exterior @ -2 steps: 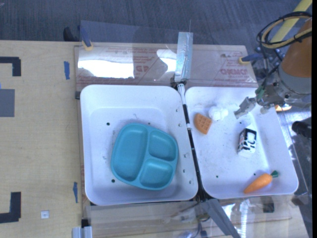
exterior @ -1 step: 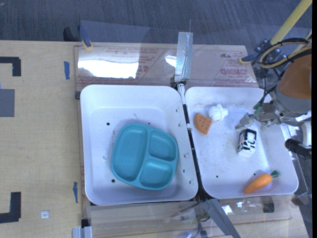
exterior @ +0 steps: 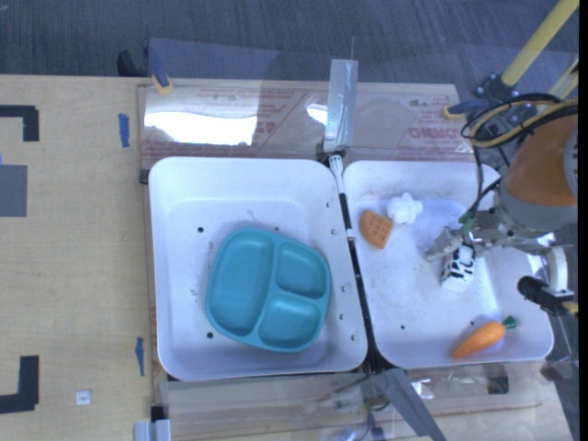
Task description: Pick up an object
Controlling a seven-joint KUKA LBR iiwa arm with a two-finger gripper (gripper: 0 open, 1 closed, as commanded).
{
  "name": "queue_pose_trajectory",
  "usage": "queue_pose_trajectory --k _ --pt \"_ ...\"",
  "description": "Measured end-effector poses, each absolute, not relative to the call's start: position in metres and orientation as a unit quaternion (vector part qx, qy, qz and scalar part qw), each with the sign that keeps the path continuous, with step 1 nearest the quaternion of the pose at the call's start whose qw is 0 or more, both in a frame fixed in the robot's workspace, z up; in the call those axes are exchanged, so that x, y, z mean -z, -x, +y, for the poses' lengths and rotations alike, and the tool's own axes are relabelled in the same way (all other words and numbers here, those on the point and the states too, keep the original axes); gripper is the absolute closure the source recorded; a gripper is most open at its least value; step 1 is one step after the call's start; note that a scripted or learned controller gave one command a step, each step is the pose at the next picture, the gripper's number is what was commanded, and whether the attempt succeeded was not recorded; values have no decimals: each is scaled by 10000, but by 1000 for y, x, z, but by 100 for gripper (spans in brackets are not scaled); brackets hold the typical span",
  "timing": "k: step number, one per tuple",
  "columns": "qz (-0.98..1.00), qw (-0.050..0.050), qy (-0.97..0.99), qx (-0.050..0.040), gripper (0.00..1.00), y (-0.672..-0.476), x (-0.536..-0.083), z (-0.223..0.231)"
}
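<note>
The right bin (exterior: 413, 338) holds several small things: an orange waffle-like piece (exterior: 376, 229), a white lumpy toy (exterior: 403, 209), a black-and-white cow-patterned toy (exterior: 457, 269) and an orange carrot (exterior: 480, 336) with a green top. My gripper (exterior: 457, 244) hangs low over the right bin, directly above and touching or nearly touching the cow-patterned toy. The grey arm with its orange band (exterior: 542, 173) comes in from the right and hides part of the bin's right side.
The left bin (exterior: 175, 246) carries a teal divided plate (exterior: 267, 288). A clear plastic panel (exterior: 230, 118) stands behind both bins, with a metal bracket (exterior: 341, 104) at the middle. Cables and a yellow pole (exterior: 542, 35) are at the upper right.
</note>
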State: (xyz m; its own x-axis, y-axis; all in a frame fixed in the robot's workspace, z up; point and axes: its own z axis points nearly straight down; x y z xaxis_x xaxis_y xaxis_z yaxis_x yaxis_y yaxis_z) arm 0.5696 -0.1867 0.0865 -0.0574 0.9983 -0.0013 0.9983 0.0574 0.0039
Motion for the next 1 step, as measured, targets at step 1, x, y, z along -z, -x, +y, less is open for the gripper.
queue_pose_trajectory --k 1 --pt "7273 45 -6863 -24 100 -571 -98 -187"
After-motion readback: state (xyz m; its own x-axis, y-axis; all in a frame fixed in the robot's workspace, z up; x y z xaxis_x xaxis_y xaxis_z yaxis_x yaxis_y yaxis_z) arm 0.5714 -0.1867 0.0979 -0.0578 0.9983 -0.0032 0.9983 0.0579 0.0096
